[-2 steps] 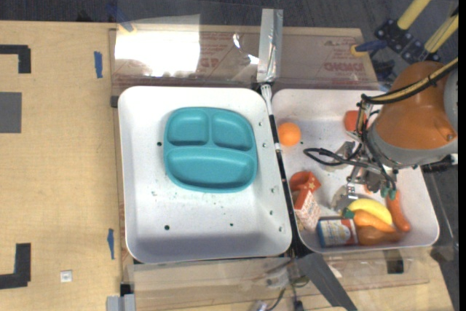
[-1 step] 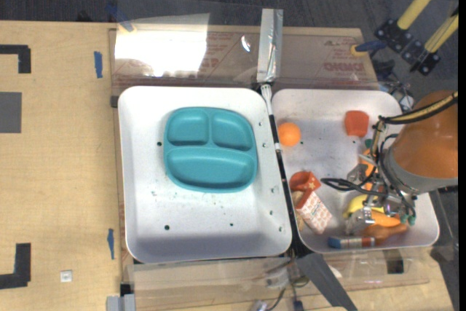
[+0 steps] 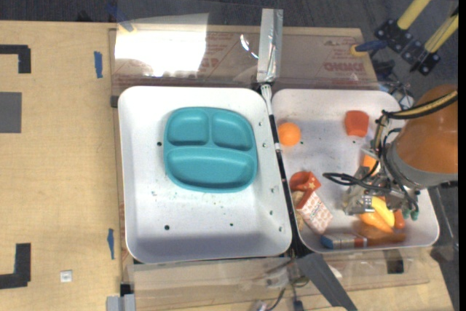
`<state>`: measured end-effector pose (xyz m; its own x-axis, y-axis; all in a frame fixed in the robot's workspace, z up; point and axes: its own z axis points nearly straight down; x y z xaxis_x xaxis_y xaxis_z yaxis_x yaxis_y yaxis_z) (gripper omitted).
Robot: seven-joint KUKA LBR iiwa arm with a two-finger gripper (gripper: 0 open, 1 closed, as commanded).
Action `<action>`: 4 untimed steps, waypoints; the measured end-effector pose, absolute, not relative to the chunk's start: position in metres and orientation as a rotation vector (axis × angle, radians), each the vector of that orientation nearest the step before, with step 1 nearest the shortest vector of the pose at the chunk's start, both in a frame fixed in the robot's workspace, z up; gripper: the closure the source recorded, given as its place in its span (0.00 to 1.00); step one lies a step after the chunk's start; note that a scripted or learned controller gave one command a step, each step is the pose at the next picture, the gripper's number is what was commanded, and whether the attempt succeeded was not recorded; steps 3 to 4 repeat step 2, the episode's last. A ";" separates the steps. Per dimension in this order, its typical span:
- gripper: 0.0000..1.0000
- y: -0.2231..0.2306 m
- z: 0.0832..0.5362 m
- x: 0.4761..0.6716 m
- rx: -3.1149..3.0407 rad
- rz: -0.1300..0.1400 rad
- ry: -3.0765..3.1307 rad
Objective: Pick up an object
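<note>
Where the pincer (image 3: 368,198) comes down into the near right part of the right-hand bin (image 3: 320,107), a yellow and orange item (image 3: 380,215) lies directly beneath and just nearward of it, close against the tip; whether the two touch cannot be made out, and the state of the pincer itself cannot be told, its tip being a tangle of metal and dark cable. Nearward again, along the bin's front wall, lies a slim marker-like stick (image 3: 344,240), red-orange with a blue end. To the pincer's left, near but apart from it, sits a small red carton (image 3: 304,182), with a white, red-printed packet (image 3: 315,214) just beside it on the near side. Farther left and toward the back, by the wall that divides the bins, rests an orange ball (image 3: 289,134). Behind the pincer, toward the far wall, stands an orange block (image 3: 356,122). Above and to the right of the pincer rises the arm's orange band (image 3: 431,146). Well to the left, past the dividing wall, the left-hand bin (image 3: 138,178) holds a teal compartment plate (image 3: 211,148), lying flat near its middle. Beyond both bins stands a clear plastic sheet (image 3: 175,51) with a strip of silver tape (image 3: 269,44).
</note>
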<state>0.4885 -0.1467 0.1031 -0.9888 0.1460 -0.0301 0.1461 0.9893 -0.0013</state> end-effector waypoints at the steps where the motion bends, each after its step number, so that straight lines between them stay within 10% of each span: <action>1: 1.00 -0.124 0.090 0.550 0.273 -0.001 3.116; 2: 1.00 -0.077 0.188 0.483 0.586 0.003 3.075; 4: 1.00 -0.077 0.188 0.483 0.586 0.003 3.075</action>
